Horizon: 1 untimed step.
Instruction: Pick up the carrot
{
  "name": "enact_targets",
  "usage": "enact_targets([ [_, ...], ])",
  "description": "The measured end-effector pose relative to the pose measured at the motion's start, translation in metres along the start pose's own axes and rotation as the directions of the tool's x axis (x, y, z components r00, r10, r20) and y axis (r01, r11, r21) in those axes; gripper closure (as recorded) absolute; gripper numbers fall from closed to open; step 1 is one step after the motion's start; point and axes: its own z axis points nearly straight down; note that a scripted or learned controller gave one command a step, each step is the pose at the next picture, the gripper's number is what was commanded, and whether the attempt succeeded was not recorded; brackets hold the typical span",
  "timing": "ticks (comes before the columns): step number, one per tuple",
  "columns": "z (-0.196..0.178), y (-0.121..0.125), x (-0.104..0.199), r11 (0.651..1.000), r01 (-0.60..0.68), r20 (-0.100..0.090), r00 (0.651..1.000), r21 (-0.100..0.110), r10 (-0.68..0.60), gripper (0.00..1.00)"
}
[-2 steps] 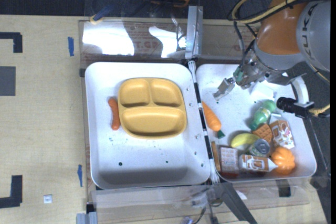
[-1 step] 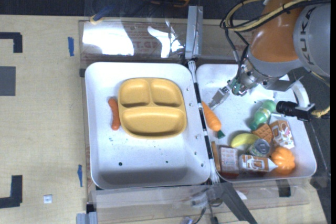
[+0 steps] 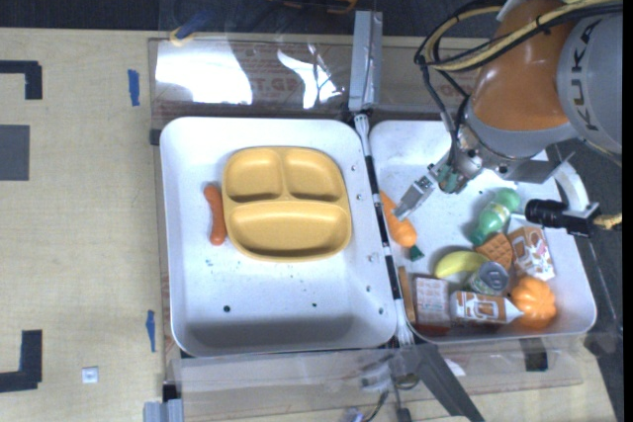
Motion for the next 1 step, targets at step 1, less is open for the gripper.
enact_targets([
  [1, 0.0007, -0.0086, 0.0296, 0.955, -0.297, -0.001, 0.955, 0.002, 0.297, 0.00],
])
